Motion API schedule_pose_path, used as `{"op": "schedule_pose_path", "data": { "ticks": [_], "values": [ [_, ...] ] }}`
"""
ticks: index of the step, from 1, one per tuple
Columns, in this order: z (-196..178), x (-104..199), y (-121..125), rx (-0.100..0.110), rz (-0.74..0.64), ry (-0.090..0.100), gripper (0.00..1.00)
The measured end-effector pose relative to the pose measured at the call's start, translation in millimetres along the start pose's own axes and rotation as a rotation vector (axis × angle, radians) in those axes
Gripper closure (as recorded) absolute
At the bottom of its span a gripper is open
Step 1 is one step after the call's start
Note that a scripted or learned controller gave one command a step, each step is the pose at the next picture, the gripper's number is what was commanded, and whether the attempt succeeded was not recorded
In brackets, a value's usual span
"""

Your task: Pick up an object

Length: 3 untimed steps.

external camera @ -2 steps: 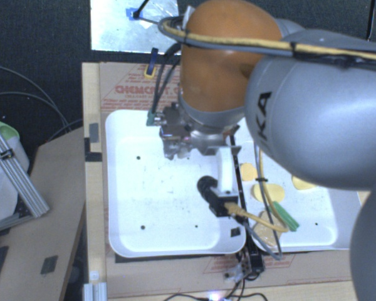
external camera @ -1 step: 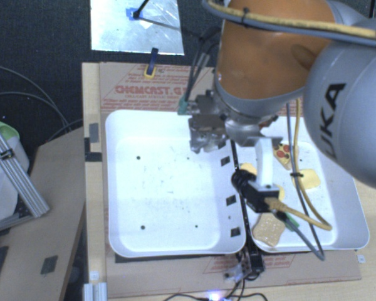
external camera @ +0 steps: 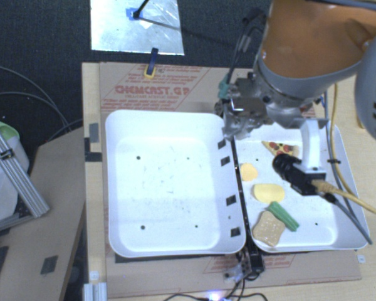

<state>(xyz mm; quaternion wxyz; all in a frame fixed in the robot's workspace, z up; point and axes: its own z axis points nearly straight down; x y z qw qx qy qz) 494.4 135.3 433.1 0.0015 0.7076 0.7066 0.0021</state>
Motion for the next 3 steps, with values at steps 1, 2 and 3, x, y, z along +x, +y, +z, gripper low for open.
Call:
{"op": "schedule_pose_path", "data": {
  "ticks": [1, 2, 3],
  "values": [
    [-10, 3, 0, -0.002, -0.008, 0.001, 1.00],
    [-21, 3, 1, -0.004, -0.013, 0.002, 1.00],
    [-19, -97, -4, 0.002, 0.005, -0.002, 1.00]
  ]
}}
